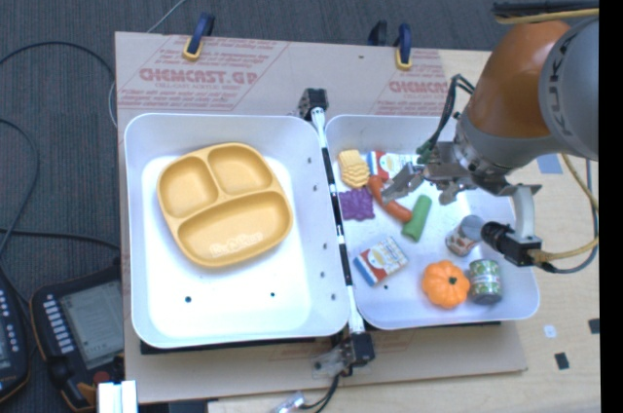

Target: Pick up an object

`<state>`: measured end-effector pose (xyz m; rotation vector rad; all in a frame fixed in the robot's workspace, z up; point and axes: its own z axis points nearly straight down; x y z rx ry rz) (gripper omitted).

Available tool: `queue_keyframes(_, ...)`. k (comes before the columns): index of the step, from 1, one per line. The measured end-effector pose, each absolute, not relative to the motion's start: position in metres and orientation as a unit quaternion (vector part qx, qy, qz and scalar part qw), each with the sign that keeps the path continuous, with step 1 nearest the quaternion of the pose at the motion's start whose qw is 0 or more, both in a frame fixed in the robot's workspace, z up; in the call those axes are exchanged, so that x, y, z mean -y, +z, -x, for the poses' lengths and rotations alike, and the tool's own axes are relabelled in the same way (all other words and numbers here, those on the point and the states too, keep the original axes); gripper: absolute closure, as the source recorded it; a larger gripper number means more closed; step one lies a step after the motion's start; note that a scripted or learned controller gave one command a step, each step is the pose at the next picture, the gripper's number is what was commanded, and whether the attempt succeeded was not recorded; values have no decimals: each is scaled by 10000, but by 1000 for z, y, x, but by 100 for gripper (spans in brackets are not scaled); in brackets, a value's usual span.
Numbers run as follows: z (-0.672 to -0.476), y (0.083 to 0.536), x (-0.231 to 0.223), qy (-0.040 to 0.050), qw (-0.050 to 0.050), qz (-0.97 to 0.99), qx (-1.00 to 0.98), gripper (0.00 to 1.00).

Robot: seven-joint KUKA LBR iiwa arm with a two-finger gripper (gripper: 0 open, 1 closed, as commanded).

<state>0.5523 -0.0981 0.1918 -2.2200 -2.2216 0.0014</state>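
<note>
Clutter fills the right bin (514, 308): orange pumpkin (445, 285) and small box (382, 263) nearest, then a green cylinder (419, 218) beside a red-orange carrot (394, 208). The gripper (404, 187) hangs low over that carrot, probably lining up a grasp; spread or closed, I cannot tell. Farthest lies yellow corn (353, 169).

The arm (574, 80) is bulky and rounded, with a smooth light-grey shell. A wide, glossy orange band (516, 85) wraps it above the wrist. Dark lettering (564, 101) runs along the grey shell beside the band, cut off by its curve and too partial to read whole. Below the band the wrist narrows to a darker grey collar. Thin black cables (452, 114) loop along the wrist's side. The gripper (421, 184) is small, built of dull silver and dark metal parts with angular edges.
</note>
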Motion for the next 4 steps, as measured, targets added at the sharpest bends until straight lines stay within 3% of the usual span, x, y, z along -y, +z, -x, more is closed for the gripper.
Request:
queue_keyframes(1, -606, 89, 108, -27, -40, 7069, 7073, 0)
queue_keyframes(2, -607, 100, 107, -47, -51, 7071, 7071, 100)
queue_keyframes(3, -560, 185, 47, -3, -3, 7065, 7077, 100)
queue_keyframes(4, -560, 194, 47, 2, -1, 7066, 7076, 100)
